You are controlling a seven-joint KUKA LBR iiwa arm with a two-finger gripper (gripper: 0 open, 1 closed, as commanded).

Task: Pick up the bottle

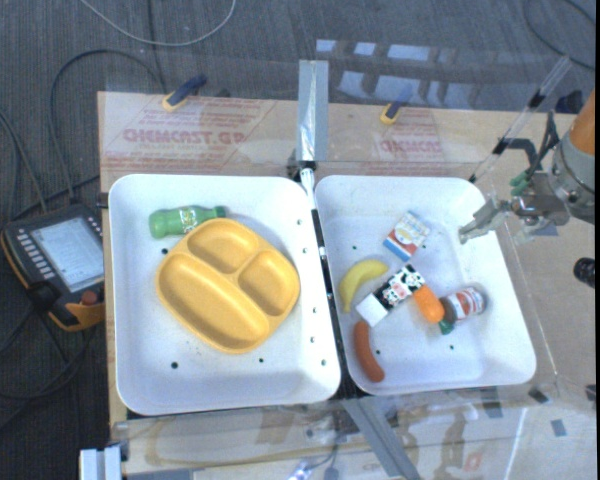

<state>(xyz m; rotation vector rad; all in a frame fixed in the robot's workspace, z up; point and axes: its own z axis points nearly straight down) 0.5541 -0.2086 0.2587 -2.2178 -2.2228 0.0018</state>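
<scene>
The green bottle (185,219) lies on its side in the left bin (140,368), at the far edge of the yellow divided plate (229,283) and touching or just short of its rim, with its cap end pointing toward the divider between the two bins. The plate, which has three compartments, sits near the middle of that bin. The right bin (500,358) holds the other things: relative to the plate, all of them lie beyond the divider to its right. Nearest the divider is a yellow banana (360,280), with a red sausage (369,351) just nearer the camera from it. A small black-and-white cow-patterned carton (393,294) lies beside the banana, touching or nearly touching an orange carrot (429,304), and a small jar with a red-and-white label (465,305) lies next to the carrot. A little white box with red and blue print (408,234) rests farther back in that bin. The jaws (477,230) hang over the right bin's far right corner, well apart from the bottle and the plate, at the end of the grey arm (570,183) reaching in from the right; whether they are open or closed cannot be told from this angle. Nothing is seen between them. The bins rest on the bench (230,138), which carries a taped sheet with red printing.
</scene>
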